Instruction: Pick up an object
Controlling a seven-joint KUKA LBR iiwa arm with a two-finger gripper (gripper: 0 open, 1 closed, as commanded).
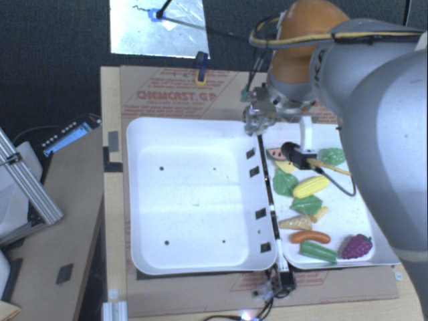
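The right bin [374, 214] holds several toy foods. Among them are a yellow corn cob [311, 187], a green leafy piece [332, 156], a green pepper [283, 183], a carrot [294, 224], a red sausage [311, 236], a green cucumber [318, 251] and purple grapes [356, 246]. My gripper [256, 120] hangs over the far end of the divider between the two bins, just left of the pile's far edge. It is small and dark against the bin wall. I see nothing held in it.
The left bin [144, 134] lies beside the right one, with black clips [256, 172] along the shared wall. My bulky grey arm [374, 92] covers the right bin's far right corner. A yellow and blue clamp [201, 69] sits on the cardboard behind the bins.
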